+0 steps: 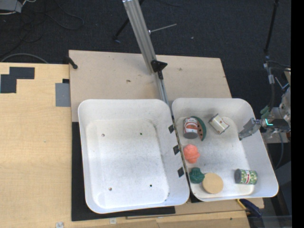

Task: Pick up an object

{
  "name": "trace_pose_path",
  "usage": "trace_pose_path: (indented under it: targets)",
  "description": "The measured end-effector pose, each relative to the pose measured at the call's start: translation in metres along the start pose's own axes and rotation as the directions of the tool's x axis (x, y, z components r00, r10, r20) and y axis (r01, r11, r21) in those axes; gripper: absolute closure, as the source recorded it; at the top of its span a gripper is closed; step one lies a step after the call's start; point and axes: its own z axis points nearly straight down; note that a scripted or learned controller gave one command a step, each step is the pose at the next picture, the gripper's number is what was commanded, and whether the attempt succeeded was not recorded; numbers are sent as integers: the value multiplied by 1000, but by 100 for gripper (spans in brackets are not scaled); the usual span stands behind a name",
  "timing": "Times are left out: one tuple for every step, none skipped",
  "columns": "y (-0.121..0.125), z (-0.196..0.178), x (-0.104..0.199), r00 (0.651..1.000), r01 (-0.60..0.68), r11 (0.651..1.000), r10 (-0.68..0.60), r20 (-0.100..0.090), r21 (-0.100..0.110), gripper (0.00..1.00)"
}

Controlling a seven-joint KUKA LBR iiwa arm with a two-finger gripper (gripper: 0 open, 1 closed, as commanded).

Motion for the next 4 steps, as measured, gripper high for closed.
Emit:
trace_pose_path:
  targets:
    - [-5,64,-2,1000,1,1000,-1,-2,6,0]
    - [-5,109,1,1000,1,1000,-1,-2,4,0]
    - [-9,173,-4,1000,1,1000,-1,-3,6,0]
    - [-8,161,-6,1000,-5,1000,5,-2,5,100]
